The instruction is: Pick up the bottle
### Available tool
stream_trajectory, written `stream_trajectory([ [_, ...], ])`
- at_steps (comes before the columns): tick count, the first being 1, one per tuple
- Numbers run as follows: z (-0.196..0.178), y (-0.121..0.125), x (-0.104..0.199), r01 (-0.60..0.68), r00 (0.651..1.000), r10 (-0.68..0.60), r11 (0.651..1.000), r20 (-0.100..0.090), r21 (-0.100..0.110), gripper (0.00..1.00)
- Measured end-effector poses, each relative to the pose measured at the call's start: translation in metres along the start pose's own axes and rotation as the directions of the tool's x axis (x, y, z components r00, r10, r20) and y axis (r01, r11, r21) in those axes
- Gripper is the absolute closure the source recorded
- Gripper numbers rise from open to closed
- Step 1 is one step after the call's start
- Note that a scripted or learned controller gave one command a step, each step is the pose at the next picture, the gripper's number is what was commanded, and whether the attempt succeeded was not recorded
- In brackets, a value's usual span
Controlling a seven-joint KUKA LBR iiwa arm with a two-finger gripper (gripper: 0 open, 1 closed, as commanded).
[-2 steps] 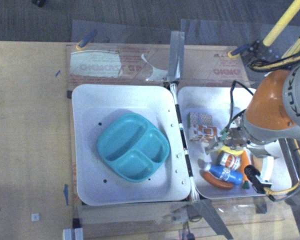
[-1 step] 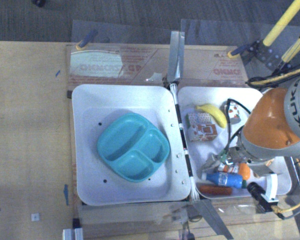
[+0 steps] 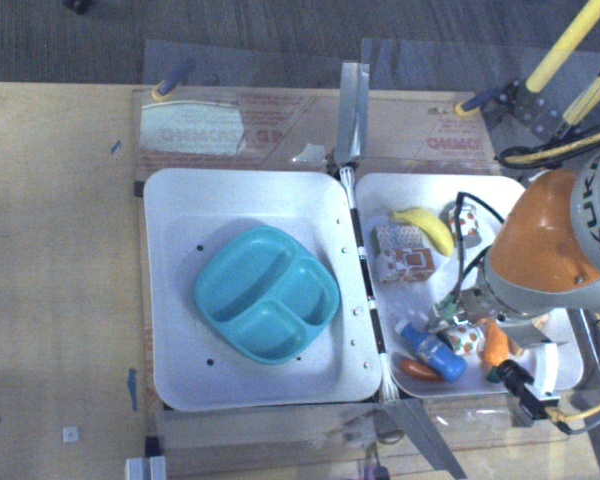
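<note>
Low in the right bin (image 3: 380, 268), near its front edge, we find the bottle (image 3: 432, 351) — a blue one lying on its side, its length running from upper left to lower right. Just below it, touching or nearly so, we see a flat orange-red piece (image 3: 416, 370) against the bin's front wall. To the bottle's right sits a small patterned object in white, red and green (image 3: 466, 340), and beyond that an orange, carrot-like shape (image 3: 495, 346) partly tucked under the arm.

Right above the bottle we make out the gripper (image 3: 452, 313), reaching down among cables at the end of the grey arm with its orange band (image 3: 542, 243). How its fingers stand we cannot tell — the wrist and clutter hide them, and we see nothing clearly between them.

Farther up the same bin we note a printed brown-and-white packet (image 3: 403, 252), a yellow banana (image 3: 427, 227) just beside it, and a small red-and-white item (image 3: 466, 224) next to the banana.

Across the divider, the left bin (image 3: 180, 218) holds a turquoise divided plate (image 3: 267, 293), with three compartments, resting roughly in the bin's middle, well apart from the bottle.
</note>
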State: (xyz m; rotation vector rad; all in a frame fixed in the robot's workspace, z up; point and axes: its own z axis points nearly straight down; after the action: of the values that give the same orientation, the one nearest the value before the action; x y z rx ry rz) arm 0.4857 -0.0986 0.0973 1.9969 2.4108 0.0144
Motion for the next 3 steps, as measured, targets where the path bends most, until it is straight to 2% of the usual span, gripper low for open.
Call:
stream_trajectory([
  [1,-0.164,0.036,0.069,0.053,0.999,-0.053,0.998,-0.003,0.017,1.0],
  [2,-0.084,0.061,0.113,0.049,0.999,-0.049,0.999,-0.004,0.018,1.0],
  [3,-0.143,0.052,0.152,-0.293,0.956,0.293,0.956,0.004,0.019,1.0],
])
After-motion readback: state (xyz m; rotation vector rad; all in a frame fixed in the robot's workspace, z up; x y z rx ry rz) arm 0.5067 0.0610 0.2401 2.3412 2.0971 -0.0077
